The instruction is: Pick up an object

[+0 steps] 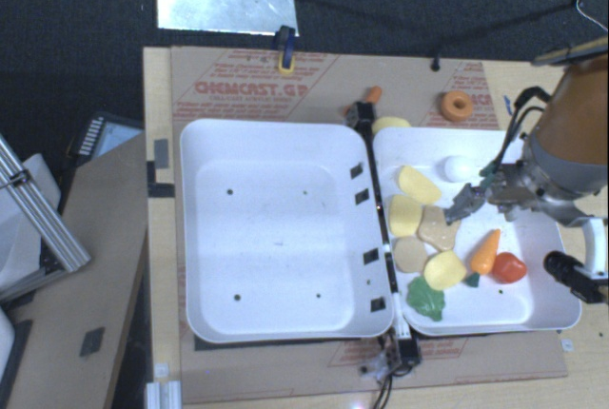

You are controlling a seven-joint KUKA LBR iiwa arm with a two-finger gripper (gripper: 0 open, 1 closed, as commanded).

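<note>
The table (pixel 238 74) carried two white bins side by side. The left bin (pixel 276 226) lay well to the left of the hand, and the right bin (pixel 547 307) lay under it. One arm (pixel 576 126), grey with an orange band, came in from the right, and its upper part was cut off by the edge of the view.

The hand (pixel 463 205) hung low over the middle of the right bin and pointed to the left. Its dark fingers were hard to separate, so I could not tell how far they were open, and nothing was seen between them.

The objects to pick up were all in the right bin, close to the hand. There were three pale yellow pieces (pixel 417 184): one just above and left of the hand, one left of it, and one half hidden behind the bin's far rim. Two tan flat pieces (pixel 438 231) lay just below the fingertips; it was not clear whether the hand touched the nearer one. One yellow lemon-like fruit (pixel 443 270) was below them, with one green leafy piece (pixel 426 299) beside it. One orange carrot (pixel 485 251) and one red piece (pixel 509 267) lay below and right of the hand. One white ball (pixel 458 168) was just above it.

On the table beyond the bin, one small brown ring (pixel 457 105) lay well above the hand.
</note>
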